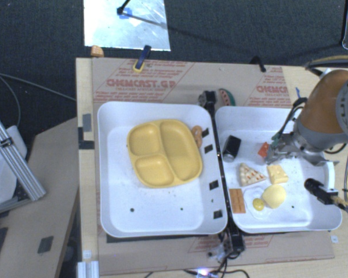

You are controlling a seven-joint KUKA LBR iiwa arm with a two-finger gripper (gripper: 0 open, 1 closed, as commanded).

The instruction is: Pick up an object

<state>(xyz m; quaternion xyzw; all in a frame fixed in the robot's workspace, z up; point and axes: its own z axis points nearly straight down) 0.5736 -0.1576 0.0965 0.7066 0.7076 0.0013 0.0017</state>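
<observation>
Cardboard [162, 83] lines bench under both bins [113, 213].

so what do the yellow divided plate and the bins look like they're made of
Yellow divided plate: probably matte molded plastic, with even colour and soft rounded ridges. Left bin and right bin: likely thin glossy formed plastic, smooth white with rounded corners.

Arm [330, 106]: grey housing with a rounded orange band above the wrist. Black cables run alongside the wrist section.
</observation>
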